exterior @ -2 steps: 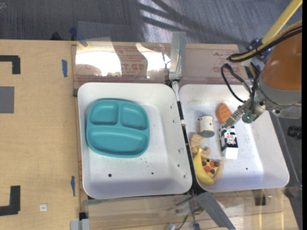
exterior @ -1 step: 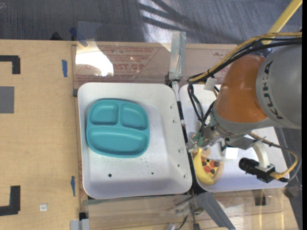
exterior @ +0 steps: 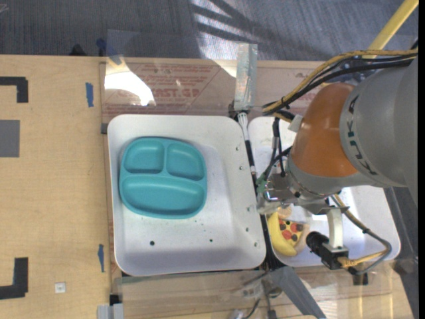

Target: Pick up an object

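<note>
You'll find a yellow toy [exterior: 285, 234] in the right bin [exterior: 372, 198], near its front left corner, close against the wall that divides the two bins. It looks soft and rounded, curved a bit like a banana, and on its upper face there is a paler patch with small red and dark spots. It lies flat on the bin floor, long side running roughly front to back. Its upper end is hidden under the arm's wrist, so you can't see its full outline. A black cylindrical part of the arm's tooling sits just beside its right edge
</note>
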You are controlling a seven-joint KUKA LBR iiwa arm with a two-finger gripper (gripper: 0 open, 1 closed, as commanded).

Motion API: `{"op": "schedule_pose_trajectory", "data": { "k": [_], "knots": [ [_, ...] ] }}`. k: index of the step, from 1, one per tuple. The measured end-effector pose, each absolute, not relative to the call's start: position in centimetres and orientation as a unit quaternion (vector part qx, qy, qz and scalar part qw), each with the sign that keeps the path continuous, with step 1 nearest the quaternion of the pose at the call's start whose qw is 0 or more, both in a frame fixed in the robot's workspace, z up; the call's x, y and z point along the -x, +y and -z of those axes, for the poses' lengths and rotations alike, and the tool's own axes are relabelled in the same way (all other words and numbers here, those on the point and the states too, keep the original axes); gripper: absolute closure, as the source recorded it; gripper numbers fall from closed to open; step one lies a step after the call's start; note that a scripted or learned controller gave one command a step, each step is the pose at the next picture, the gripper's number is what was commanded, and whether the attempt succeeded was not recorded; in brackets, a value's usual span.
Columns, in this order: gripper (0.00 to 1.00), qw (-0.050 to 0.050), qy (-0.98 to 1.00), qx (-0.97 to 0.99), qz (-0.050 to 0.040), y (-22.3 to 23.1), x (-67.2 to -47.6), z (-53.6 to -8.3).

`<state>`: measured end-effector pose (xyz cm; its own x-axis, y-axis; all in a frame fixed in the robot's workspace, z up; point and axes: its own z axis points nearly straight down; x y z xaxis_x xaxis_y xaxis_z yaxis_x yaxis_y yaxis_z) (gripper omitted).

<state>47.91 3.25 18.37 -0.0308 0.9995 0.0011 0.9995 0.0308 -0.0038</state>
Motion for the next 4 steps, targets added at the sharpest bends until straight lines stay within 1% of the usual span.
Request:
{"op": "schedule_pose_trajectory", "data": {
  "k": [1, 2, 3, 4],
  "knots": [
    [1.0, 0.001, -0.495, 0.869, -0.0017, 8.1, -47.8, -18.3],
    [1.0, 0.001, -0.242, 0.97, 0.0025, 14.2, -50.1, -9.0],
    [1.0, 0.002, -0.11, 0.994, 0.0026, 15.6, -48.0, -25.1],
    [1.0, -0.001, -0.1, 0.995, -0.004, 14.9, -47.8, -19.4]
  ]
}}
